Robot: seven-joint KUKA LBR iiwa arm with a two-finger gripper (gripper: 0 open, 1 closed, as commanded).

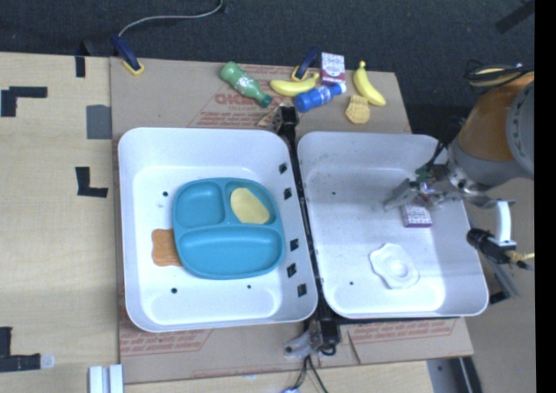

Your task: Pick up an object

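No lettering can be read with certainty anywhere on the bench. Red printing runs across the brown cardboard sheet [228, 103] along the far edge of the left bin [139, 156], and again along the near edges of both bins, but it is too small and blurred to make out. A small carton [333, 66] at the cardboard's far edge and a small packet [418, 216] in the right bin [347, 296] carry printed labels, likewise illegible.

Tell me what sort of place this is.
Most likely a robot grasping test bench in a lab: two shallow white plastic bins side by side on cardboard, toy food like a yellow plastic banana behind them, and a grey arm's claw reaching in.
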